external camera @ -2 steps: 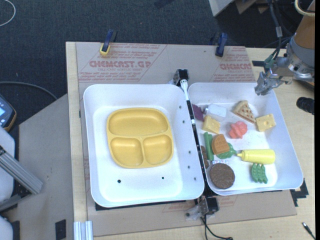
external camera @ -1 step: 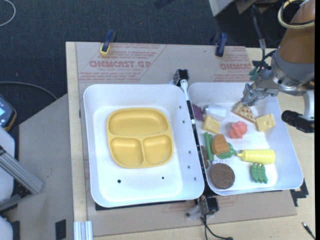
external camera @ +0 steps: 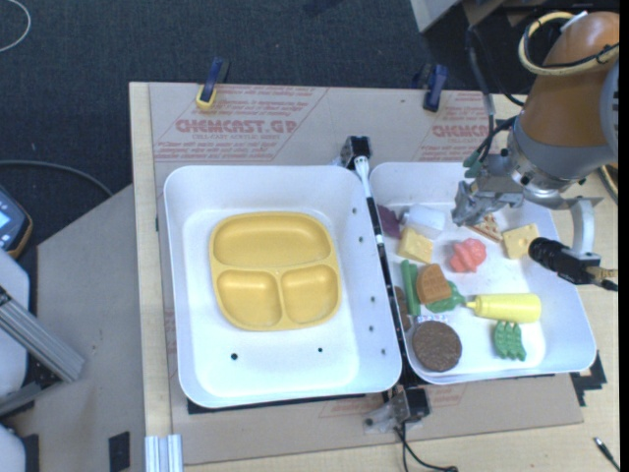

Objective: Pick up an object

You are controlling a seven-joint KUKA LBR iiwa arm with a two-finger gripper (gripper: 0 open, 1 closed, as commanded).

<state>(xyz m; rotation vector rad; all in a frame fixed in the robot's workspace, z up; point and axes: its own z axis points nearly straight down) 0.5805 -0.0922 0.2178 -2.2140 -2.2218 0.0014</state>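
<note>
A smooth yellow plastic three-section plate [external camera: 274, 267] lies in the left bin [external camera: 187, 293], while the gripper [external camera: 476, 212], its jaws' state unclear, hovers over glossy toy foods [external camera: 462, 293] in the right bin [external camera: 575, 332].

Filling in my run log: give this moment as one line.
gripper: over right bin, upper part | grasp: unclear | nearest: pink toy | yellow tray: left bin

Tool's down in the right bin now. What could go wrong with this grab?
The tool hangs over a crowded corner of the right bin, near the cheese wedge, pink piece and another yellow piece, so it may nudge neighbours or close on two. It is also near the bin's back wall, so a finger could strike the rim.
</note>
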